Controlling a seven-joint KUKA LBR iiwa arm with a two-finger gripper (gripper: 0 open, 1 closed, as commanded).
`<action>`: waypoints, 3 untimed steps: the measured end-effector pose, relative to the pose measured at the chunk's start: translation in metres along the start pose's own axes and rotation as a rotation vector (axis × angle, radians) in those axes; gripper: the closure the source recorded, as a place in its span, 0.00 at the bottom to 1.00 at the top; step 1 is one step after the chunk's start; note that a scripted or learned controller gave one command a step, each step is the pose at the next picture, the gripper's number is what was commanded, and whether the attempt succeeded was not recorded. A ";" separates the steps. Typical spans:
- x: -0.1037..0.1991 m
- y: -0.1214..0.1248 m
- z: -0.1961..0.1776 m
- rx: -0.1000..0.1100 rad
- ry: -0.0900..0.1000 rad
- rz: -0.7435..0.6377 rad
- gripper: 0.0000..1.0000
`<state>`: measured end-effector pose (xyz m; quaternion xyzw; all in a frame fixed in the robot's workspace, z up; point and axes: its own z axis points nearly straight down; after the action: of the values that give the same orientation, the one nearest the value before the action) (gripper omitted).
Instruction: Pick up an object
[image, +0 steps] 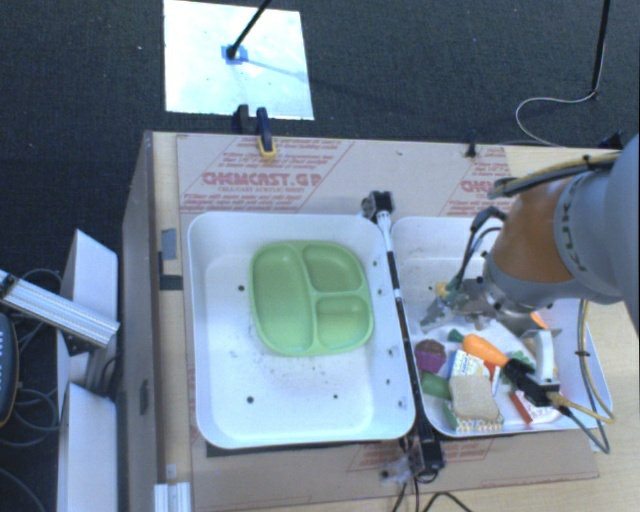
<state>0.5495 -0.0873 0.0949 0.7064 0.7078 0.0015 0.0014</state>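
arm (560, 240) is in over the right bin (430, 240), gripper (447, 305) low near that bin's middle, just above the clutter. how wide the gripper is set, or whether it has anything, i cannot tell from this slant, the wrist hides too much. the candidates are all packed along the near side: a purple piece (430, 354), a carrot (486, 349), a tan sponge (474, 398), a green bit (434, 384), a white tube (544, 352), all touching or just beside one another. that crowding is the risk, i'd say: come down on 1 and it may nudge 2 others, or pinch an edge and let it slip. the divider (393, 290) sits near on the left, so a drift that way could clip it. the left bin (215, 300) holds 1 green tray (310, 298), well apart from the action.
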 end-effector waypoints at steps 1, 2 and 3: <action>0.004 -0.015 0.011 0.003 0.000 0.001 0.00; 0.004 -0.015 0.000 0.002 0.000 0.000 1.00; 0.004 -0.015 0.000 0.002 0.000 0.000 0.00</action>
<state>0.5348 -0.0837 0.0944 0.7065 0.7077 0.0008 0.0008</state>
